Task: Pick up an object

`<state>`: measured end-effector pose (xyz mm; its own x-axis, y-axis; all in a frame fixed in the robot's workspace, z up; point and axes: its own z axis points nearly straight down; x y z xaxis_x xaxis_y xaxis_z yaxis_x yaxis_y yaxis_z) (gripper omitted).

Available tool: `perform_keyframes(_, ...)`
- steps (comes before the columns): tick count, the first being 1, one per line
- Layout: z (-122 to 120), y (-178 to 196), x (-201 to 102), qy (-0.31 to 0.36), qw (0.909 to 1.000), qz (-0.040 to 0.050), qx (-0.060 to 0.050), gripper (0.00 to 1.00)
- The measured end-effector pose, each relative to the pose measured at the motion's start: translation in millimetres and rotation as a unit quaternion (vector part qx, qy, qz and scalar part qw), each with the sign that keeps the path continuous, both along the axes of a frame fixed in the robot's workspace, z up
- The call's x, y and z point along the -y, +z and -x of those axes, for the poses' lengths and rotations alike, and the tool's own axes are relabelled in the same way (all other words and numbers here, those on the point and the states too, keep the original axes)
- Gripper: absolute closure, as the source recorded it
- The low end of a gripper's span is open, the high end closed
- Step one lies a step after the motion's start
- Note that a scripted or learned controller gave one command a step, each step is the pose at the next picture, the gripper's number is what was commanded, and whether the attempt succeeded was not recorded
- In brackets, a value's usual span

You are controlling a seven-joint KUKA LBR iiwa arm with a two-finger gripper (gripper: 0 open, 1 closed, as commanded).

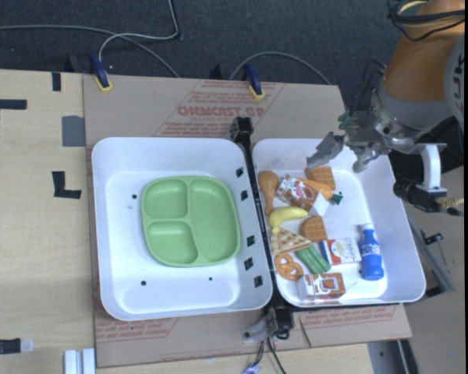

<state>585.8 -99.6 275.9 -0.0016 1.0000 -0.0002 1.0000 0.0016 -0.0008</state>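
Observation:
My gripper (342, 156) hangs over the back of the right bin (390, 209), its two grey fingers spread apart with nothing between them. Just below it lie the toy foods: a carrot (321, 179), a brown bread roll (267, 184), a snack packet (298, 191), a banana (287, 216) and a waffle (313, 228). Further forward sit a pretzel (287, 268), a green pickle (315, 257), two small cartons (325, 285) and a blue bottle (370, 252) at the right side.
The left bin (117, 232) holds a green divided plate (191, 220). A black hinge strip (252, 201) runs between the bins. Cables (140, 33) cross the dark floor behind the bench, with clamps (254, 88) on the cardboard's back edge.

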Motion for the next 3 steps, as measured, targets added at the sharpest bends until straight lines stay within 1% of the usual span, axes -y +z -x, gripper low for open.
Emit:
perform_keyframes(1,18.6,-113.9,22.6,-0.001,1.0000,-0.0004,-0.001,0.00)
perform_keyframes(2,-44.7,-187.9,23.3,0.000,1.0000,-0.0001,0.004,0.00)
perform_keyframes(3,-45.8,-177.0,22.5,0.001,1.0000,-0.0006,0.005,1.00)
